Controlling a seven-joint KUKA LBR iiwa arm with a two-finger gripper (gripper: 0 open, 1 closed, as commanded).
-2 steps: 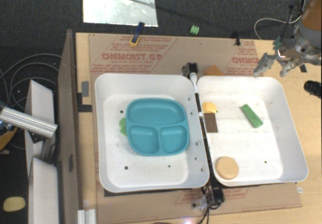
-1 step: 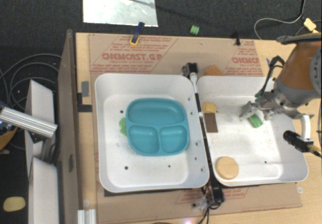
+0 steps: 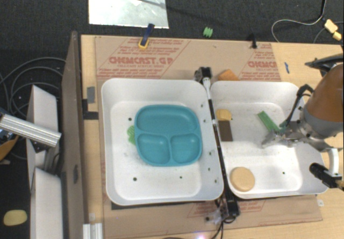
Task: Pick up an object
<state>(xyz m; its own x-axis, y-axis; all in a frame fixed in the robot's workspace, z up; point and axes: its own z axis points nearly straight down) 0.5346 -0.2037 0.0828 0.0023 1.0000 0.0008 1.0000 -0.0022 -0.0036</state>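
Observation:
In the right bin [image 3: 290, 179], a green strip [image 3: 266, 120] lies tilted near the middle. My gripper [image 3: 272, 138] hangs low over the bin, right at the strip's lower end. The grey arm with its orange band [image 3: 327, 104] reaches in from the right. A brown and tan block [image 3: 224, 124] rests against the bin's left wall. A round tan disc [image 3: 242, 179] lies in the front left corner. Nothing shows as lifted off the bin floor.
The left bin [image 3: 115, 179] holds a teal divided plate [image 3: 167, 135] with a small green thing [image 3: 130, 135] poking out under its left edge. An orange piece [image 3: 228, 75] lies on the cardboard behind the bins. Cables run along the right.

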